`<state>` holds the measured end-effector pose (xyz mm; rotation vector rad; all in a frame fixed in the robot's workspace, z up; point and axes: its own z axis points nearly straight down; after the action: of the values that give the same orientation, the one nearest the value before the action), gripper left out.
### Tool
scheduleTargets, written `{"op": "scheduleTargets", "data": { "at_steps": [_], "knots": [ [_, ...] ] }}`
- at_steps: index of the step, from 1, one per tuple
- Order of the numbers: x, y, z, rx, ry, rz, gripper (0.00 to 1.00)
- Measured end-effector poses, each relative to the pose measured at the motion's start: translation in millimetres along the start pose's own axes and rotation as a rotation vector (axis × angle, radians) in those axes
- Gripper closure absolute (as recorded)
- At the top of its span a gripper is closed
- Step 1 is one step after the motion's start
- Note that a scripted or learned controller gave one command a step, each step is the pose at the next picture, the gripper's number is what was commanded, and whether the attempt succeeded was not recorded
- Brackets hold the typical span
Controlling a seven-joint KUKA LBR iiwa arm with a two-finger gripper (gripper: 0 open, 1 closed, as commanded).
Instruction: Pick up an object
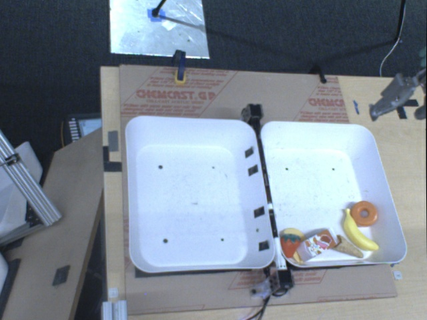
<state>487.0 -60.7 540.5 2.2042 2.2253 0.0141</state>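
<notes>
Objects sit in right bin's near-right corner; gripper parked off to the upper right.
Banana (359,231), orange donut (364,213), tomato (291,241), packet (315,245), cone (349,247) clustered in right bin (313,149). Gripper (380,109) outside it, well apart, grip state unclear.

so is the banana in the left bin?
No, the banana lies in the right bin, near its front right corner beside the orange ring.
</notes>
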Motion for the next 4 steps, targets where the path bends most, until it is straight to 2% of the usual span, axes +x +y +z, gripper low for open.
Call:
{"op": "scheduleTargets", "data": {
  "at_steps": [1,2,3,4],
  "knots": [
    [103.1,24.5,5.9,0.009,0.003,-0.005,0.0],
    [110.6,-0.2,5.2,0.011,0.001,0.003,0.0],
    [251.2,0.4,5.9,0.011,0.004,-0.009,0.0],
    [273.3,5.7,5.4,0.011,0.002,0.003,0.0]
  ]
}}
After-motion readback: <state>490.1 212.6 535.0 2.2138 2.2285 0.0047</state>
